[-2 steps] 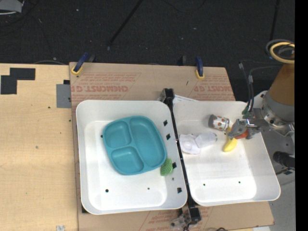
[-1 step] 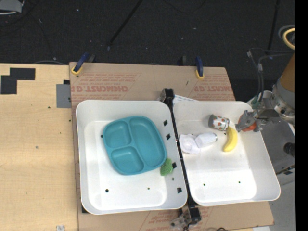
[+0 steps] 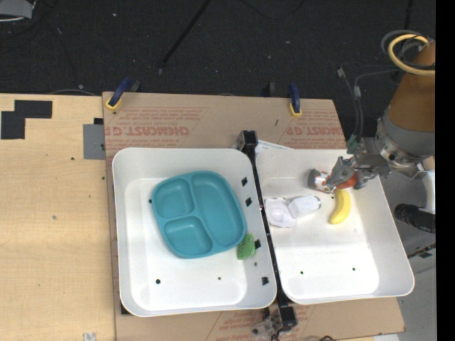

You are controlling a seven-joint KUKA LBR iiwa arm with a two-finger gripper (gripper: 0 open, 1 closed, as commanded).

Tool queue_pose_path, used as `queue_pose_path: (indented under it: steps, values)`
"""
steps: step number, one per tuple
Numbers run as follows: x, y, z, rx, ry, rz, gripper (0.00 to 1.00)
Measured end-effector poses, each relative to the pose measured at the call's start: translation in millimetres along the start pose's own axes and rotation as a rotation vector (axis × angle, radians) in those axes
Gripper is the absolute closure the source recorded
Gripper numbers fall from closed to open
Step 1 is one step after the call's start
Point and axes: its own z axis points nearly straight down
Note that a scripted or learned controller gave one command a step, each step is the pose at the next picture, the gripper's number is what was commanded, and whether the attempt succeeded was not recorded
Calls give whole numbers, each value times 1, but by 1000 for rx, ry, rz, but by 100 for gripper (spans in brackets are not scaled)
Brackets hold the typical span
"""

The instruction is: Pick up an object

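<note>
The gripper (image 3: 328, 181) hung low over the right bin (image 3: 384, 275), near its far edge; whether it was clenched or released could not be told. A yellow banana (image 3: 341, 209) lay just beside it, toward the bin's right edge. A crumpled white cloth (image 3: 291, 209) sat by the bin's left edge, near the divider. In the left bin (image 3: 135, 275), a teal divided plate (image 3: 197, 214) lay across the middle, with a small green object (image 3: 246, 248) touching its near right corner
</note>
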Motion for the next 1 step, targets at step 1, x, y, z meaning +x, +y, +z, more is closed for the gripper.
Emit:
queue_pose_path:
  steps: [1]
  values:
    - [48, 9, 18, 2, 0, 0, 100]
